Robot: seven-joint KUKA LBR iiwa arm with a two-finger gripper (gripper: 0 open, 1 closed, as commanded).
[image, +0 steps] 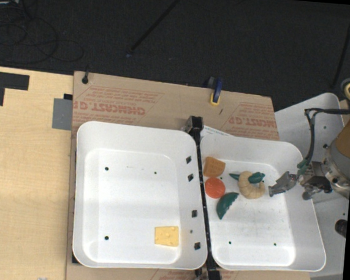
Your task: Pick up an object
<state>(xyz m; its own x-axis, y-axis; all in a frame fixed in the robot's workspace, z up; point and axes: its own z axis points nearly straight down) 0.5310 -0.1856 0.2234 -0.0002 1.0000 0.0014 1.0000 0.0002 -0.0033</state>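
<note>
Seen from the fixed overhead camera, two shallow white bins sit side by side on a cardboard sheet (166, 108) laid over the bench, a black divider strip (198, 188) running between them. The KUKA arm (345, 165) enters at three o'clock, its gripper (279, 184) low over the right bin (275, 250), reaching toward nine o'clock. One grey finger shows plainly, angled down toward the bin floor; whether the jaws are spread or pressed together cannot be told from this slant, and nothing is seen pinched between them.

The objects cluster in the upper left part of the right bin. A cream-coloured lumpy object (251, 188) lies just beside the fingertip, on its nine o'clock side, with a teal piece (249, 176) resting on top of it; the two may be one toy, though the view is too coarse to say. At nine o'clock from that lies a red round object (215, 187), close against the divider. An orange block (214, 166) sits at twelve o'clock from the red one, touching or nearly touching it. A dark green curved piece (226, 204) lies at five o'clock from the red object.

In the left bin (99, 160), a flat yellow square (166, 235) rests near the lower right corner, well apart from everything else. A blue and yellow clamp (216, 91) grips the cardboard's far edge at twelve o'clock.
</note>
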